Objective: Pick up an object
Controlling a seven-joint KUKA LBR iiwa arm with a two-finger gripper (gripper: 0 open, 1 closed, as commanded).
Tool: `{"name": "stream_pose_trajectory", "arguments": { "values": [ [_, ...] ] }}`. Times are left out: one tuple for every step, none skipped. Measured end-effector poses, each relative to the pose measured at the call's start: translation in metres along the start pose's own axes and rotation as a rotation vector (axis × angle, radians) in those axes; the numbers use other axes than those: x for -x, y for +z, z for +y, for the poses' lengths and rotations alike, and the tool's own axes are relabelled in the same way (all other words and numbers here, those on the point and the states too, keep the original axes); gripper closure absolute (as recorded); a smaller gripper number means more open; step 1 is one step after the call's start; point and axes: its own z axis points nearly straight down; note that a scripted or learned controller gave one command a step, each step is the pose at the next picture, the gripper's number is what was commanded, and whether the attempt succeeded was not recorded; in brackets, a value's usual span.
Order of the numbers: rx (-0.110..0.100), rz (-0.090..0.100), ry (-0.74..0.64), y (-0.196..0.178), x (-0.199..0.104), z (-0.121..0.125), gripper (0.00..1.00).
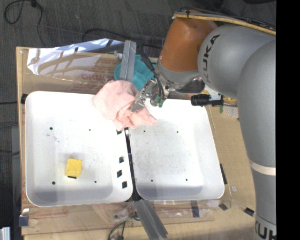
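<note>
1. Yellow block (73,168) lies alone low in the left bin (37,140), well apart from the arm.
2. Pink cloth (121,102) is draped over the far rims where both bins meet, bunched.
3. Pincer (140,104) pinches the cloth's right edge between closed tips; it looks lifted there.
4. Right bin (187,154) sits beneath the arm.

Looking like a robotics lab test cell: KUKA-branded grey arm (243,93) reaching over a bench (225,140) surfaced in cardboard, two shallow white bins (33,140) taped down at their edges, loose cables (28,14) trailing across dark carpet (93,18) behind.
</note>
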Motion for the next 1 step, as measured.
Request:
{"name": "stream_pose_trajectory", "arguments": {
  "values": [
    [0.002,-0.002,-0.155,0.0219,-0.0073,0.0050,1.00]
  ]
}}
